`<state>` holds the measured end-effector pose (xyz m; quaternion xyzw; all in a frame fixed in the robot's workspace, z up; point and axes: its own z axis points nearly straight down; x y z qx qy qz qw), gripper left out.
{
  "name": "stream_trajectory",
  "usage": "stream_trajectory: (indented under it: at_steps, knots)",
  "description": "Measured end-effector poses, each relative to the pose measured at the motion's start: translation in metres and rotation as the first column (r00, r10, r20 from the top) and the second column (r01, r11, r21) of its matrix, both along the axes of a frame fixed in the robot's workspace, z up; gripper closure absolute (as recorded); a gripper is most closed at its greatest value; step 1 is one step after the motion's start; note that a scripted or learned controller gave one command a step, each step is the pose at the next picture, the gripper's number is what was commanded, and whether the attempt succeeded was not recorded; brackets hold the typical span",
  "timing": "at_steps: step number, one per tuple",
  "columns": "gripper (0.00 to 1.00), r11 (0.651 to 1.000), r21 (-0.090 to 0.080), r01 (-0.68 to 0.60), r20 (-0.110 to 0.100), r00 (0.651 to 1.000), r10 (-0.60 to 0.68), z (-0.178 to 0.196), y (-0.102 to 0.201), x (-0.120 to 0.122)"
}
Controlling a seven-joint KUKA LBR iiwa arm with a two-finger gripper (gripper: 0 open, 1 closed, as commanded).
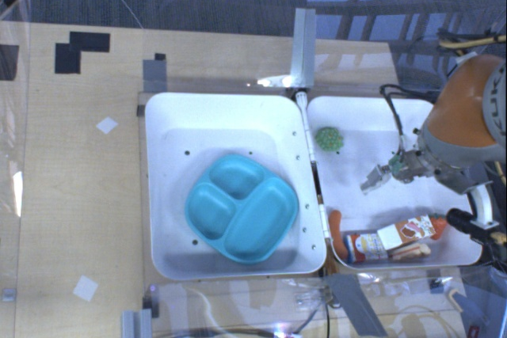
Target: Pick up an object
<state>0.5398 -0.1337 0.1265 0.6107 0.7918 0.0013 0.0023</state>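
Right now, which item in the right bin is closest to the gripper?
The small green textured ball, alone in the bin's upper left, lies left of the gripper; the packaged items lie lower, along the bottom wall.

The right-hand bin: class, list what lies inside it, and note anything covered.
Inside the right bin lie a green ball, a flat printed packet and an orange-red piece at its end. The gripper hangs above the floor. The arm covers the bin's right side.

Left white bin point(162, 194) in front of me carries a blue three-compartment plate point(242, 207), sitting a bit toward its near side. Black tape patches point(79, 51) on the wooden bench point(71, 170), far left corner.
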Motion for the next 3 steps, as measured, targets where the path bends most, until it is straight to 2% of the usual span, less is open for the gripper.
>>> stream_trajectory:
  at_steps: [1,2,3]
  knots:
    - [0.0,0.997,-0.005,-0.079,0.005,0.997,0.079,-0.037,-0.073,-0.05]
    - [0.0,0.948,-0.007,-0.319,0.011,0.948,0.319,-0.036,0.028,-0.047]
    - [0.0,0.931,-0.005,-0.365,0.002,0.931,0.365,0.036,-0.05,0.022]
